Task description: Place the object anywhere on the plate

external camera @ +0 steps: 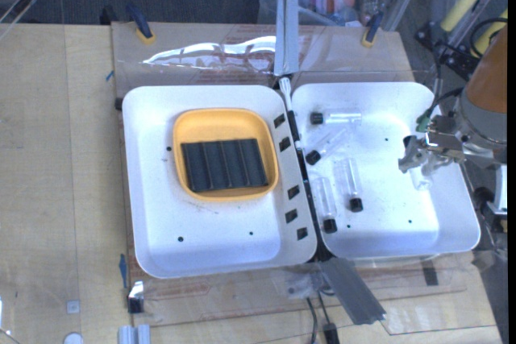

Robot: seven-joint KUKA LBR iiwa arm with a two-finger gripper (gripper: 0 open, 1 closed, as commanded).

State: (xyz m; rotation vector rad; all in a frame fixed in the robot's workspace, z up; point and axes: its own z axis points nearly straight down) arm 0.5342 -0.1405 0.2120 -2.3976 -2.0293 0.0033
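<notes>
Gripper [413,160] hangs over the right bin's [451,234] right side, grip unclear; yellow plate [184,129] waits left.

The wooden bench [48,173] is carrying two shallow white bins side by side: the right bin [419,230] is lying beneath the gripper [413,163], the left bin [153,213] sitting well beyond the jaws.
</notes>
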